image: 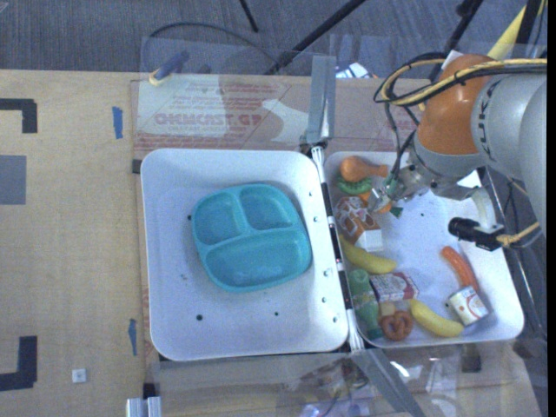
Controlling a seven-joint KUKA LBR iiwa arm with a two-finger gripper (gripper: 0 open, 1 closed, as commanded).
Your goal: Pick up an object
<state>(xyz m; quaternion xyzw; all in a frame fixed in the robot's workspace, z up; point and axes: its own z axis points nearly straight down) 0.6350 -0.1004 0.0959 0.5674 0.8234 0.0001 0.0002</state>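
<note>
While the grey arm [486,129] reaches in from the right, its gripper [388,195] hangs low over the right bin [499,272], whether released or clenched cannot be told; just beside it lie a small carton [354,218] and an orange toy [358,168]; two bananas [368,258] rest nearer the front; a blue divided plate [251,235] sits in the left bin [165,259].

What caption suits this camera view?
Gripper reaches among toy food in the right bin; a blue tray sits in the left bin.
</note>
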